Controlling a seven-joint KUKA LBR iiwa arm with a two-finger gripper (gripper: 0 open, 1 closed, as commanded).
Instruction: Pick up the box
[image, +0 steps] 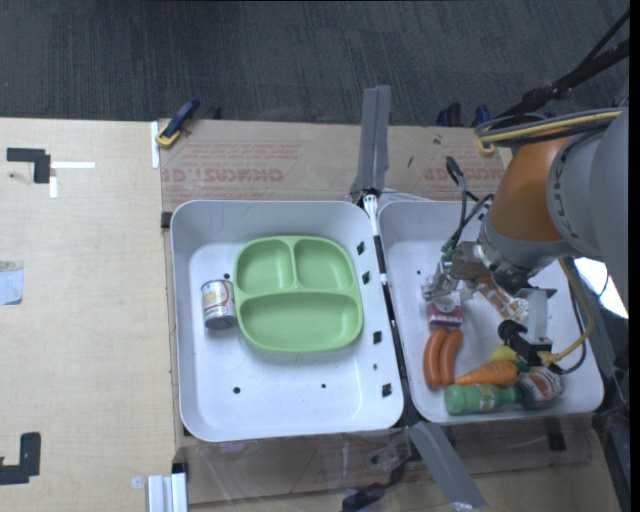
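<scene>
Green bottle (482, 399) lying low in right bin (408, 330), fingers (436, 290) touching box (445, 318) (red-topped)

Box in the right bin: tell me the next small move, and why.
Probably ease the hand slightly toward the camera and down onto the small red-and-white box. The hand sits just beyond the box in the right bin, and two sausages crowd the box's near side.

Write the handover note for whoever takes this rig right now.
Gripper: low in the right bin, over a small red and white item, maybe the box; grip unclear.
Same bin: hot dog, carrot, green bottle.
Left bin: green plate, can.
Done: arm is down at the pile.
Left: grasp and lift the box.
</scene>
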